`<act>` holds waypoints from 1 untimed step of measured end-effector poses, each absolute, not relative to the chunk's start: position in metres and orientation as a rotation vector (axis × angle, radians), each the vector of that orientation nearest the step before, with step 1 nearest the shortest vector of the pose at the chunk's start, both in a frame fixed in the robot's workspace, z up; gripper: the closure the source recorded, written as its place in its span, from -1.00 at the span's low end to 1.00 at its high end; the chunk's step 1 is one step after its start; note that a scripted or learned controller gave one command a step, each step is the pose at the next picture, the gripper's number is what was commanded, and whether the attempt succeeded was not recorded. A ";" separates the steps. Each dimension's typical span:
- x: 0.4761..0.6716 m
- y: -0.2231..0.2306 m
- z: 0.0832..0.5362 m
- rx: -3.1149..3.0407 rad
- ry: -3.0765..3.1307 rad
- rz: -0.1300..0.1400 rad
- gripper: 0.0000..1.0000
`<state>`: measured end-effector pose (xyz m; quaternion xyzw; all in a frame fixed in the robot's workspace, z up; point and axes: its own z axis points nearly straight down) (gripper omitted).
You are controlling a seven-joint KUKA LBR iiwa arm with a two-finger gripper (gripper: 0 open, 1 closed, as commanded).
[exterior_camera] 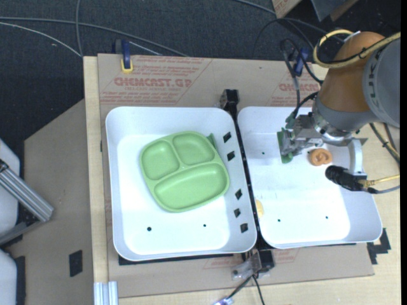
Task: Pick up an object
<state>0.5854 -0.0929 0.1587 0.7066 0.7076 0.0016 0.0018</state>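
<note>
Orange object [319,156] in right bin [305,230], just beside lowered tool [289,150], grip unclear.

Green divided tray [184,172] — smooth, matt-looking plastic; both white bins [121,170] glossy plastic — bench board [159,75] plain cardboard.

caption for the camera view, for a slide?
Arm's tool low in the right bin beside a small orange object; green divided plate in the left bin.
</note>
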 end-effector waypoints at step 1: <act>0.593 -0.095 0.205 2.217 2.219 0.006 1.00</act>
